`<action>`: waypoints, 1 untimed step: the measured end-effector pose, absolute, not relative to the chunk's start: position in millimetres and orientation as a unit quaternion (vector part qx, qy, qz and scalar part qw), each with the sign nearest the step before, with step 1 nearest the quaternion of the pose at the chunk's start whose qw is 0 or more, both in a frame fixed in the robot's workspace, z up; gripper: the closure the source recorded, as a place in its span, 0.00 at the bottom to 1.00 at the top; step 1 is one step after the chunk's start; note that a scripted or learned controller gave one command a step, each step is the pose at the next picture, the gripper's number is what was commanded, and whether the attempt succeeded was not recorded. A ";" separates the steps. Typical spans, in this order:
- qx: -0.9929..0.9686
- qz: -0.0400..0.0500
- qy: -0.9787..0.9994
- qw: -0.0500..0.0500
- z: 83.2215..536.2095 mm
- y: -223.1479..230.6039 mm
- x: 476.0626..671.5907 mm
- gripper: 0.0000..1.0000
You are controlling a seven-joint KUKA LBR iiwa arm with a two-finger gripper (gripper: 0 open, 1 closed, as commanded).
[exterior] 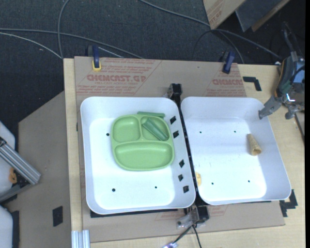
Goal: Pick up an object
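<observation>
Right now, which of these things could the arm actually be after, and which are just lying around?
Could be picked:
- green divided plate, left bin
- green piece on the plate
- tan piece, right bin
- small yellow bit

Just lying about:
- blue clamps
- cables
- cardboard box

The gripper hangs by the right bin's far corner.

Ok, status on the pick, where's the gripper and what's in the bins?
Gripper at right bin's far right corner, above the rim, nothing between its fingers. Tan piece loose in right bin. Green divided plate in left bin. Path to tan piece clear.
</observation>
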State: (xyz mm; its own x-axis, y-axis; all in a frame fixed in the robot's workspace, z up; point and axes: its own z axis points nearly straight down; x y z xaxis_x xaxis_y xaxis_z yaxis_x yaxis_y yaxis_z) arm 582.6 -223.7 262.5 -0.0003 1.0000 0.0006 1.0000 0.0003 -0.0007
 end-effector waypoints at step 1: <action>-0.707 0.001 -0.707 0.003 216.7 -217.5 576.5 0.00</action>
State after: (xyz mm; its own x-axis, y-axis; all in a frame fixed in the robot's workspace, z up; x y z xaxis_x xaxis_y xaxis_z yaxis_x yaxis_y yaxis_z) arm 576.5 -217.5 216.7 -0.0006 1.0000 0.0028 1.0000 0.0006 -0.0059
